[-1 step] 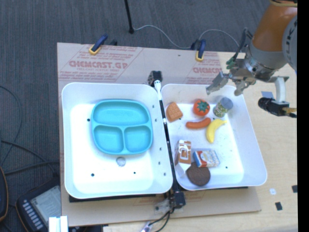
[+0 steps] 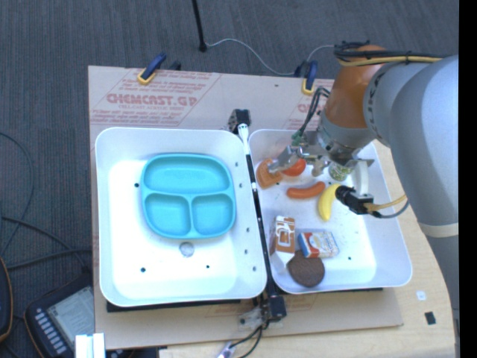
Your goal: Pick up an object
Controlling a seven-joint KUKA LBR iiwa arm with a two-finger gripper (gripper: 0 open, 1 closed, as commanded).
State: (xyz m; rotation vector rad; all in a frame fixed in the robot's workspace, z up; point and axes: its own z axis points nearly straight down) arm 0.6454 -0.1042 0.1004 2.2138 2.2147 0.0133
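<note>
- Orange toy food [image 2: 270, 173] lies at the upper left of the right bin [image 2: 387, 263], touching the divider side.
- Gripper [image 2: 292, 157] hovers just over it (finger state: cannot tell).
- Hot dog [image 2: 306, 191] and banana [image 2: 326, 202] lie nearby.
- Blue tray [image 2: 188, 196] sits in the left bin [image 2: 119, 274].

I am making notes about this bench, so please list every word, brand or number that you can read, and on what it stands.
"CHEMCAST GP", red, repeated on the brown board under the bins.
Partial red letters on the same board, beside the arm: unreadable.
Small packets in the right bin: print too blurred to read.
</note>
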